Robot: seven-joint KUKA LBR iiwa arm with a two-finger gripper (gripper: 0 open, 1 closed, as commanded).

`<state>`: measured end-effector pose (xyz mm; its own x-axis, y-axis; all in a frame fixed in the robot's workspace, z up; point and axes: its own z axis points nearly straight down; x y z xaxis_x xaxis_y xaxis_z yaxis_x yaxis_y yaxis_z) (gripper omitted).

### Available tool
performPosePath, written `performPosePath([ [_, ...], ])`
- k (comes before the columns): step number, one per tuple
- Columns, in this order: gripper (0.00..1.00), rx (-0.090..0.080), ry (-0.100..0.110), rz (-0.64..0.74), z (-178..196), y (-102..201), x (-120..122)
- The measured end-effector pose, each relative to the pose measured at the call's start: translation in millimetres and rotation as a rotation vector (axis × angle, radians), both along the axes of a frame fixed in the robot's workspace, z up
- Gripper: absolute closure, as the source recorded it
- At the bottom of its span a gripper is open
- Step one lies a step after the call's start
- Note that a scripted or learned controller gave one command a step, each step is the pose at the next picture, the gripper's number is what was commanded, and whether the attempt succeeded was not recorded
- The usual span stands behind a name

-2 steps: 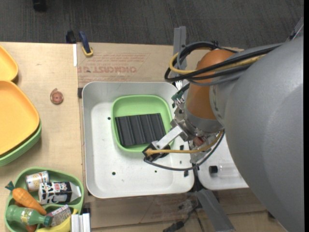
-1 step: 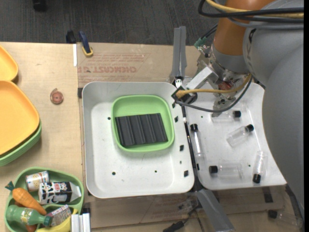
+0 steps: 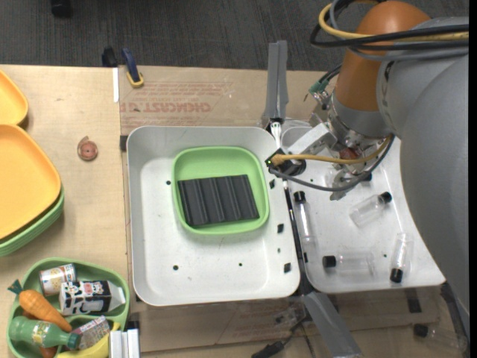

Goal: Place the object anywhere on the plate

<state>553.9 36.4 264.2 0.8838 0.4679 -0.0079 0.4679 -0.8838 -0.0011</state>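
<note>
Red lettering is printed on the brown cardboard sheet (image 3: 175, 99) behind the left bin, upside down from this view; it seems to read "CHEMCYZL", though the characters are uncertain.

Green plate (image 3: 220, 163) w/ dark grey ribbed slab (image 3: 218, 199); white bins (image 3: 149, 222); grey arm (image 3: 432, 125), orange band (image 3: 373, 43)

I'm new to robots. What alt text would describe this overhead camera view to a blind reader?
A grey and orange robot arm reaches from the right over the right white bin, which holds several clear tubes. In the left white bin, a green plate carries a dark ridged block.
</note>
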Motion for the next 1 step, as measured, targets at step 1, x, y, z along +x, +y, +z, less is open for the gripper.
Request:
performPosePath([
  [1,0.00,0.000,-0.003,-0.065,-22.9,60.1,-6.1],
])
